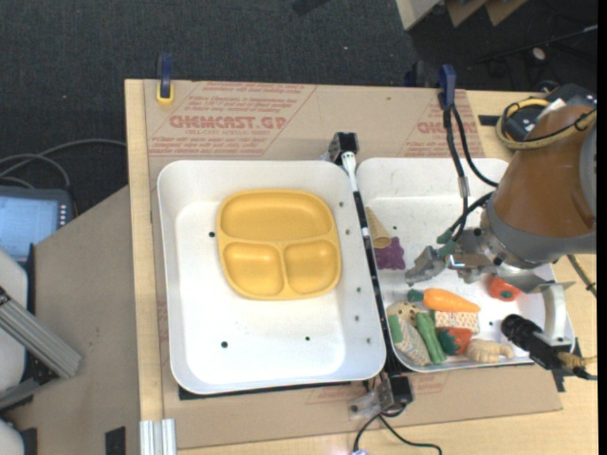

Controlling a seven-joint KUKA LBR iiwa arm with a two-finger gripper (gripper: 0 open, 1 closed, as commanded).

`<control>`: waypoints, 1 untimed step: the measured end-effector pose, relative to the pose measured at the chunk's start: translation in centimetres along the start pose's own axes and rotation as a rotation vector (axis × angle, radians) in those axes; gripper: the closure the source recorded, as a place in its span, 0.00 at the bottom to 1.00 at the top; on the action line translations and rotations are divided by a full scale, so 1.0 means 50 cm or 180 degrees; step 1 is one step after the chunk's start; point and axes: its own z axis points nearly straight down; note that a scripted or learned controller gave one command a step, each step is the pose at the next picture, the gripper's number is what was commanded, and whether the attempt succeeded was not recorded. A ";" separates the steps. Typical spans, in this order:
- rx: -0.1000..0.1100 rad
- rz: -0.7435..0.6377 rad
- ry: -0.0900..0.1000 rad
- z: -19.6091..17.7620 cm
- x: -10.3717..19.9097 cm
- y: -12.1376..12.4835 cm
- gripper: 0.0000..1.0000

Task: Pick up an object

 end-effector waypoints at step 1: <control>0.0011 0.0006 -0.0006 0.187 -0.099 0.004 0.00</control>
